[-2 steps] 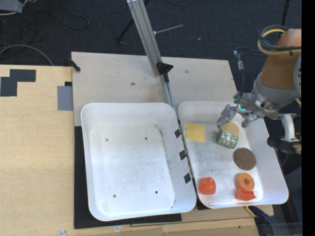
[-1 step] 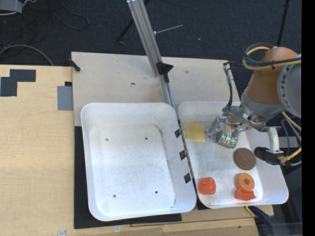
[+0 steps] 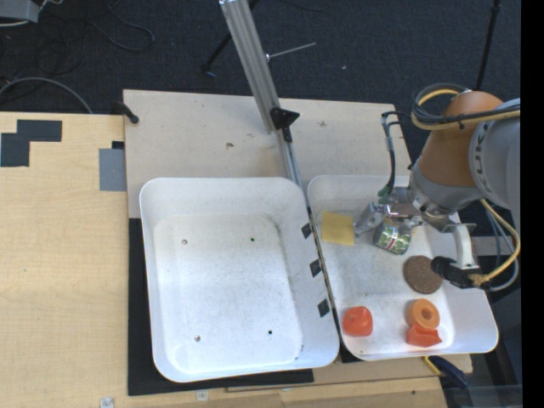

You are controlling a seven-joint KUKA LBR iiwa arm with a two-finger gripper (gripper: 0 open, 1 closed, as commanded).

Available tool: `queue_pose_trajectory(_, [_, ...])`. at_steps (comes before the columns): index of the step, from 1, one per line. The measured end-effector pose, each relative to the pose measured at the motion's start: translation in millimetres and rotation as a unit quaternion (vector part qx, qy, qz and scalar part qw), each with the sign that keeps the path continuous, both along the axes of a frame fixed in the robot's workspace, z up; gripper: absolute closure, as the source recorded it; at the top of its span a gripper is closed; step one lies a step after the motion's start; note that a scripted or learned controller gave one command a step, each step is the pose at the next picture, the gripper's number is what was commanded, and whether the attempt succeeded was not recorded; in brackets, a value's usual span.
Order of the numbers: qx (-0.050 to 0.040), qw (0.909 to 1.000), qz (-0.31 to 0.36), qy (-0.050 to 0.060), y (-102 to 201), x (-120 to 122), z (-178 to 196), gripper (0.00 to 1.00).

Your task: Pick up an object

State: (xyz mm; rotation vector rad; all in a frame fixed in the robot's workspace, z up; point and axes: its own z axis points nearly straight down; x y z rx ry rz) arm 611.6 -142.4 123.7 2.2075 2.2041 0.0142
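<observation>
I read the step as the grasp attempt: the gripper [image 3: 389, 221] sits low in the right bin [image 3: 476, 334], directly over a small greenish crumpled object [image 3: 393, 240], with a yellow block [image 3: 337, 228] just beside it. I cannot tell from this view whether the jaws are apart or clamped on anything. The next move calls for confirming closure on the object, then a straight vertical lift clear of the brown disc [image 3: 421, 274]

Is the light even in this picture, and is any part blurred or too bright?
Camera view: light is soft and fairly even; the white bins look bright yet keep their speckles; the tool and the shiny greenish object beneath it are slightly blurred; the floor behind the bench is dark.
</observation>
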Motion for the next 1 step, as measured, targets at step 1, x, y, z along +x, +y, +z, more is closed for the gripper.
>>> queue_pose_trajectory(1, [0.0001,1.0000,-0.003,0.000,-1.2,-0.1,9.6,1.00])
